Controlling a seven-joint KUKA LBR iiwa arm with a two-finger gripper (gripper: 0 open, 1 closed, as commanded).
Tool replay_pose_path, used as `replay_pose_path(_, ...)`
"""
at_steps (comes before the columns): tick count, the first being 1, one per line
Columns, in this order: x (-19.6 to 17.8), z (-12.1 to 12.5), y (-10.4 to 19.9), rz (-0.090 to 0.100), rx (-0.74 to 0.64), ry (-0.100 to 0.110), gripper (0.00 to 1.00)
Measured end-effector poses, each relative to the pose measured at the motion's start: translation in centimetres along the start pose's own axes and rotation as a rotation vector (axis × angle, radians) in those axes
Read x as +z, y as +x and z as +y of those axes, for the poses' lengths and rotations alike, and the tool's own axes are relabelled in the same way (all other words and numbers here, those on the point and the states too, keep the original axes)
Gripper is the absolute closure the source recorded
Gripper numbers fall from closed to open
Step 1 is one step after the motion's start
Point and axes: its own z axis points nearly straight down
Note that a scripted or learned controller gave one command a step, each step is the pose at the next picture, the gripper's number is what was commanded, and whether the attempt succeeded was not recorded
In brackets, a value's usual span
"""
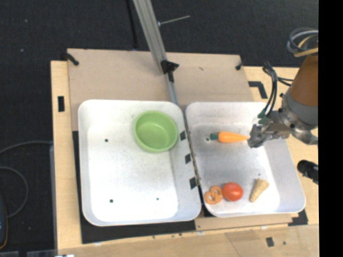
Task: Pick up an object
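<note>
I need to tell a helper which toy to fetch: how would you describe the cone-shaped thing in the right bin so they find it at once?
Look at the right bin of the two white bins, then at the row of three small things along its near edge. The ice-cream cone is the rightmost of them, beside the red tomato. It alone is pale tan and tapered, while its neighbours are round and red or orange.

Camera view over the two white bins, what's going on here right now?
A grey robot arm reaches in from the right, its gripper low in the right bin, right at the tip of a toy carrot. A tomato, a pretzel-like piece and a cone lie along that bin's near edge. A green bowl sits in the left bin.
</note>
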Motion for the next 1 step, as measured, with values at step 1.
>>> replay_pose_path(1, 1.23, 1.47, 4.06, 0.0, 0.0, 0.008, 1.0)
